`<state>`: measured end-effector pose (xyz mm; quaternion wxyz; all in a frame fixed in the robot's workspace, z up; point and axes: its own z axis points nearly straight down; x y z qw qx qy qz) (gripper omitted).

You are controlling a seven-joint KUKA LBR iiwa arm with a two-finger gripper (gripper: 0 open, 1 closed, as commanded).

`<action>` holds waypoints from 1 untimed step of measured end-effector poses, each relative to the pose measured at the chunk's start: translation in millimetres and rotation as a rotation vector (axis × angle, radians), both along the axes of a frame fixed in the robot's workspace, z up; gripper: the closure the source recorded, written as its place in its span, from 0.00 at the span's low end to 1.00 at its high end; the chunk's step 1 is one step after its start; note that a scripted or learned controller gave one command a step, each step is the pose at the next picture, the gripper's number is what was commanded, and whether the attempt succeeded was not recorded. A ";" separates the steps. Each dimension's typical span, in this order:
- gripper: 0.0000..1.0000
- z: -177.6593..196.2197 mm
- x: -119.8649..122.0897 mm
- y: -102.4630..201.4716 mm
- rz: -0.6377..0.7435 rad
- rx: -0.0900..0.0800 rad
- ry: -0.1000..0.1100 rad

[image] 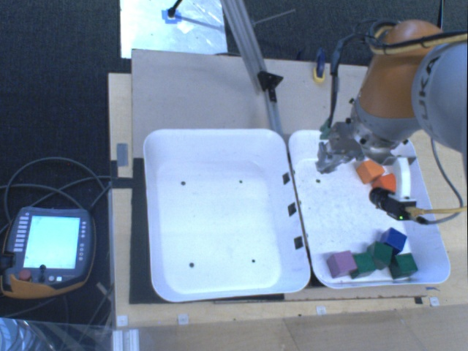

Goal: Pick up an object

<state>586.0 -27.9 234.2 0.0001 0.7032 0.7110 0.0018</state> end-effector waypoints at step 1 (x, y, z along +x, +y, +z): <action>1.00 -4.3 -2.7 60.8 0.000 0.001 0.001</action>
